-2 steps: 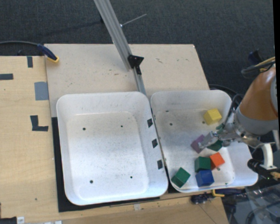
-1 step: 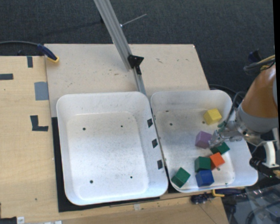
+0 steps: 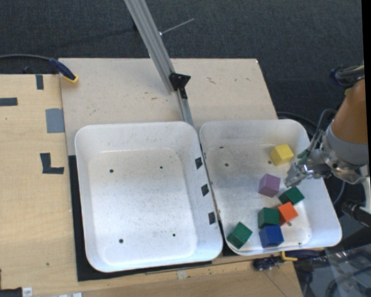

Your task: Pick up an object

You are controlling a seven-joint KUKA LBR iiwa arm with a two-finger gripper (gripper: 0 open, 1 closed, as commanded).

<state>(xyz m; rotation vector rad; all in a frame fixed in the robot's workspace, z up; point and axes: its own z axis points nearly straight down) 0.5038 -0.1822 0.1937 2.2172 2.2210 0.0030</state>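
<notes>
Several small blocks lie in the right bin (image 3: 219, 174). A yellow block (image 3: 282, 153) sits toward the back and a purple one (image 3: 269, 185) lies just below it. Nearer the front are a dark green block (image 3: 291, 196), an orange block (image 3: 288, 212), another green block (image 3: 269, 217), a blue block (image 3: 271, 235) and a green block (image 3: 239, 234) at the front left corner. My gripper (image 3: 296, 172) reaches in from the right and hangs low between the yellow block and the dark green block, just right of the purple one. I see no block in it.
The left bin (image 3: 88, 181) stands beside the right one, divided by a shared rim (image 3: 203, 187). A slanted metal pole (image 3: 155, 44) crosses the bench behind the bins. The arm's orange band (image 3: 354, 114) is over the right bin's right edge.
</notes>
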